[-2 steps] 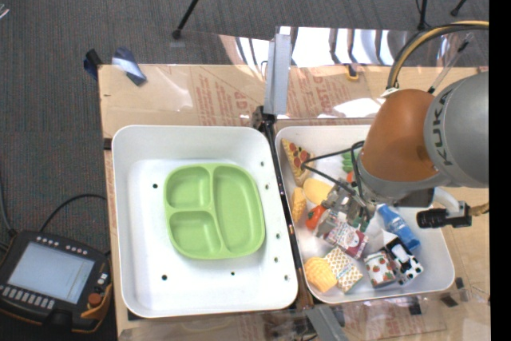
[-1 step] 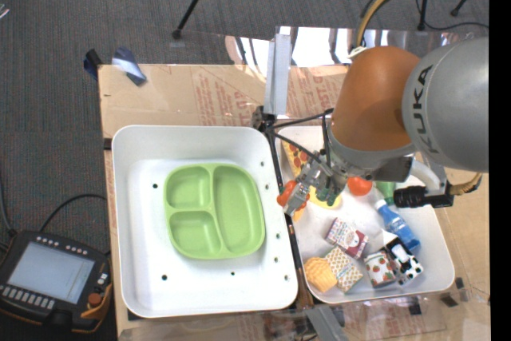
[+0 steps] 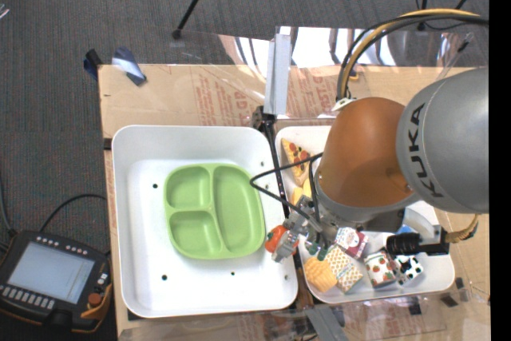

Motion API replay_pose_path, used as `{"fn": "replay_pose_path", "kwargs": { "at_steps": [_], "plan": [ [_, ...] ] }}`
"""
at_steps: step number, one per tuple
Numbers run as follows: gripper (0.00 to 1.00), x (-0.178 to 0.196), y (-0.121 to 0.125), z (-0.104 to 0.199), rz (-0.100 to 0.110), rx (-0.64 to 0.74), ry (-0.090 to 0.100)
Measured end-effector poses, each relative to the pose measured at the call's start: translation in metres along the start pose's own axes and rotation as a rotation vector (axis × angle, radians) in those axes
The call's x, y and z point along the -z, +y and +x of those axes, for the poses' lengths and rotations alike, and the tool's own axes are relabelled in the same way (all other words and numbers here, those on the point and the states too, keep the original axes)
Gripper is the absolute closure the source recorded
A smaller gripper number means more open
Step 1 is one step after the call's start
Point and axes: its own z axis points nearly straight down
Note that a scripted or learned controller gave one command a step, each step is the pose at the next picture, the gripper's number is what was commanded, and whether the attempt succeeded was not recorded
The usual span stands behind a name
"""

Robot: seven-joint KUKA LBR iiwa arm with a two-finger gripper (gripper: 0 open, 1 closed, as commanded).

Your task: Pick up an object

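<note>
Arm [image 3: 399, 164]: grey with an orange band, reaching in from the right and leaning over the right bin [image 3: 443, 279].
Jaws: the gripper [image 3: 289, 235] is hanging at the inner edge between the two bins — whether the jaws are wide or narrow cannot be told.
Small orange object [image 3: 275, 239]: sitting just beside the gripper tip, at the left bin's right wall.
Left bin [image 3: 136, 172]: carrying a green divided plate [image 3: 214, 210].
Right bin contents: a waffle-like piece [image 3: 321, 275] and patterned blocks [image 3: 382, 269] lying near its front.
Surface [image 3: 184, 96]: bearing both bins side by side.
</note>
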Motion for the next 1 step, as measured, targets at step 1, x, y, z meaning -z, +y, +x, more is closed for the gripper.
{"fn": "replay_pose_path", "kwargs": {
  "at_steps": [1],
  "plan": [
    [1.00,0.1033,-0.0147,-0.0278,-0.006,-0.006,-0.010]
  ]
}}
